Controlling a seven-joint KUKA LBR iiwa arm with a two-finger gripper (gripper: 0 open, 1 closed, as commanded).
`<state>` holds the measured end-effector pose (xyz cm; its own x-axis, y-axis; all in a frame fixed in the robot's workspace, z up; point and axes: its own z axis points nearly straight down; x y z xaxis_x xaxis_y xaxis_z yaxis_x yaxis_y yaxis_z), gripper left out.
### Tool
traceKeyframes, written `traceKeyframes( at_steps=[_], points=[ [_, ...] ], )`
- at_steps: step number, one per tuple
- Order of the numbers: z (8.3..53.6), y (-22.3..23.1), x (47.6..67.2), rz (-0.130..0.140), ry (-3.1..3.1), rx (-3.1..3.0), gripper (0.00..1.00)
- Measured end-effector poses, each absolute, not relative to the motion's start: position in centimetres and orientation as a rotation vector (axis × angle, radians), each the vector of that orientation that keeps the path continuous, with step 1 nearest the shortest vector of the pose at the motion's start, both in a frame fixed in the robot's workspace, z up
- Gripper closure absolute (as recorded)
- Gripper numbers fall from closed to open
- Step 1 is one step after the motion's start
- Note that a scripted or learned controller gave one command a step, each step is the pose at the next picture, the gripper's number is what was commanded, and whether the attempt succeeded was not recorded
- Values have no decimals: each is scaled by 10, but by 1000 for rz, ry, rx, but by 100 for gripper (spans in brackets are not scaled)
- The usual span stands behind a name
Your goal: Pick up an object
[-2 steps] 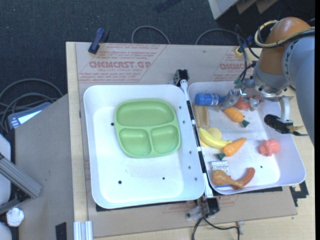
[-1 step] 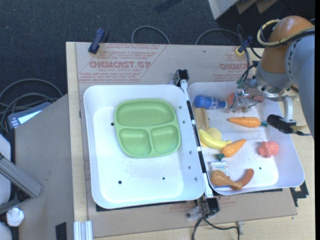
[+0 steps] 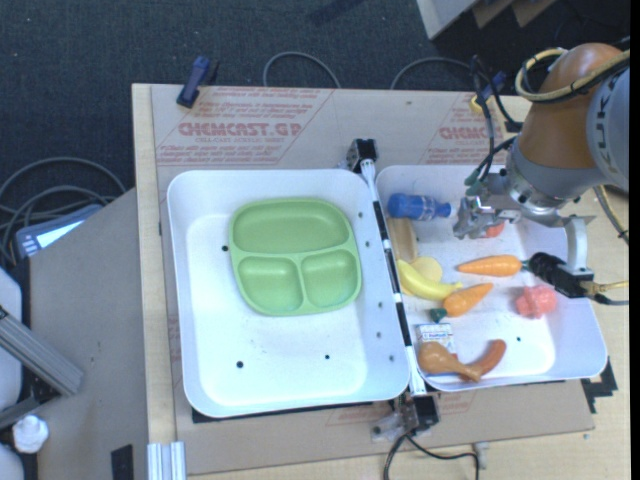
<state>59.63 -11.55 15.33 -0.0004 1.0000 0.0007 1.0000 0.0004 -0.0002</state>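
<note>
Camera view shows two shallow white bins set side by side on a bench covered with brown printed board. In the left bin (image 3: 200, 298) a green divided tray (image 3: 296, 254) is laid flat, with one long section at the top and two smaller ones below. The right bin (image 3: 575, 353) is filled with small toys. A blue bottle (image 3: 417, 206) is seen lying on its side near the upper left corner. A yellow banana (image 3: 424, 279) is placed against the left wall, and just beside it, to the right, a small orange carrot (image 3: 467, 299) is tilted. A longer orange carrot (image 3: 489, 265) is laid across the middle. A pink lump (image 3: 535, 301) is set toward the right side, and a brown drumstick (image 3: 462, 361) is found near the lower edge, next to a small printed card (image 3: 436, 335).

The grey arm with its orange band is reached in from the right, and the gripper (image 3: 478, 222) is lowered into the upper part of the right bin, between the blue bottle and the long carrot. A small red piece (image 3: 491, 230) is glimpsed right at its tip. Whether the gripper is parted or closed cannot be told, and no object can be confirmed as held.
</note>
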Motion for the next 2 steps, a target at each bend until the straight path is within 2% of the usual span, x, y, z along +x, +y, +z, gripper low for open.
traceKeyframes(
  at_steps=[1,2],
  points=[
    [153,-116,596,1,-2220,-2221,0],
    [132,-157,627,0,-2223,-2224,0]
  ],
)
